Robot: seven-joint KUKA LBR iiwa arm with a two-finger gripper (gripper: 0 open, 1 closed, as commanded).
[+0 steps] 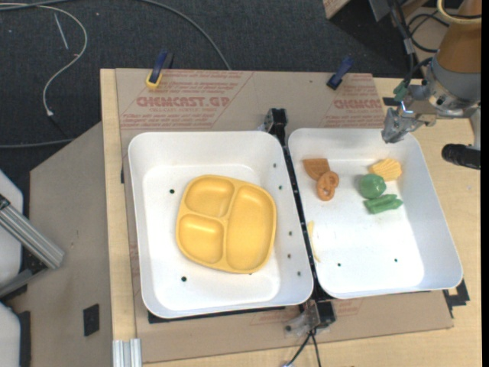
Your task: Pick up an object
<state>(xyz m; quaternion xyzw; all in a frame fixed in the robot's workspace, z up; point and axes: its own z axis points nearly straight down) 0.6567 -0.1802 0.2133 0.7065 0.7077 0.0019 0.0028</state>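
Note:
The right bin (428,258) holds a small cluster of toy food near its far side. A brown pretzel (328,184) lies against an orange-brown wedge (315,167). To their right sit a round green piece (372,185), a longer green piece (382,203) and a yellow ridged piece (387,168). My gripper (393,128) hangs over the bin's far right rim, above and just beyond the yellow piece. Nothing shows between its tips.
The left bin (153,281) carries a yellow divided plate (227,222). Blue clamps (159,67) (339,73) pin the cardboard at the back. A black bracket (276,118) sits between the bins. Cables lie on the dark floor behind.

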